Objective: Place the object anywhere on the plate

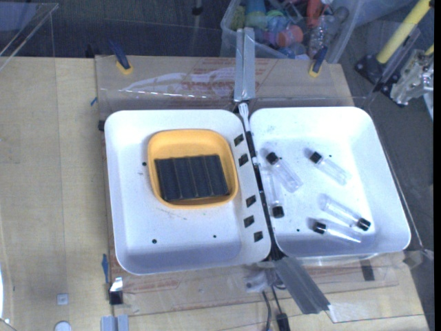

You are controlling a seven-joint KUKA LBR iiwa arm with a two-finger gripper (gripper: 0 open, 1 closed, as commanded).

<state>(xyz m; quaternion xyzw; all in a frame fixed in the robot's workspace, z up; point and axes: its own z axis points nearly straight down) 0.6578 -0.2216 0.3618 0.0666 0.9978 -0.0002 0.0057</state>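
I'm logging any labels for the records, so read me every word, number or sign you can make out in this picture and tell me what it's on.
None can be read.
The clear plastic vials with black caps in the right white bin: no legible label.
The yellow plate and the dark ridged slab on it: no writing.
The black squares along the divider: blank marks.

Even, soft overhead light, white bins (124, 185) slightly glaring, faint shadows, overall mild blur and graininess.

Clear plastic vials (329, 166), glossy white bins (131, 240), matt wooden bench (48, 185).
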